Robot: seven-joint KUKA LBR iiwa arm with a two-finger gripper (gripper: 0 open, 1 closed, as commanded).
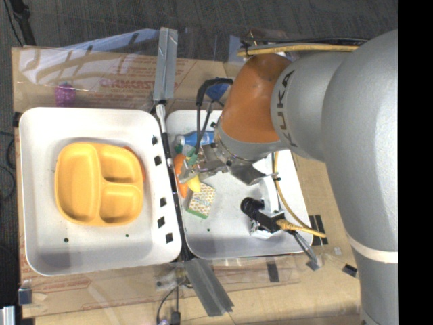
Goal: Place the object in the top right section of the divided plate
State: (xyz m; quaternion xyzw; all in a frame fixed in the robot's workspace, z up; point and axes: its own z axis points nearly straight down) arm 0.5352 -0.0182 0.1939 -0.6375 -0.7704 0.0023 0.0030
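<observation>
A yellow divided plate [100, 181] lies in the left white bin [40, 249]; its three sections hold nothing. My gripper [196, 171] hangs low over the left part of the right bin [230, 246], above a cluster of small objects. The arm's orange band and grey body cover much of that bin. Beneath the gripper lie an orange piece [179, 171], a yellow bit [189, 180] and a patterned green-edged packet [201, 200]. A blue object [196, 139] sits behind them, by the bin's far left corner.
A grey divider rail [164, 73] runs between the two bins. Cardboard and clear plastic sheet [88, 66] lie behind the left bin. The left bin has open white floor around the plate.
</observation>
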